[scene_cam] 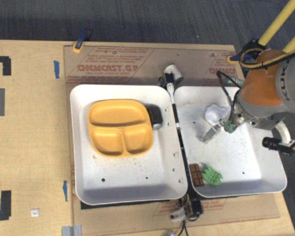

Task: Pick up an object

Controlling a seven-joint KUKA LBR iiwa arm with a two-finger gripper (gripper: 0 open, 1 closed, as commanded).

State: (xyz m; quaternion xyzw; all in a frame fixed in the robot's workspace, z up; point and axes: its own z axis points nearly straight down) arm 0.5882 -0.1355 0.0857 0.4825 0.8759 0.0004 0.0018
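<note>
The gripper (212,132) hangs low over the right bin (265,181); how its fingers stand I cannot tell. A white crumpled object (214,114) lies just beside it on the far side, apparently not held. This looks like the approach step; next it needs centring over that object. A green toy (212,175) and brown block (196,174) lie nearer. The yellow tray (120,127) fills the left bin (83,181).

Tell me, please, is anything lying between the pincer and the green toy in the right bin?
Nothing visible does. The pincer is over the middle of the right bin, beside a white object. The green toy lies near the front wall, next to a brown block, with bare bin floor between.
</note>
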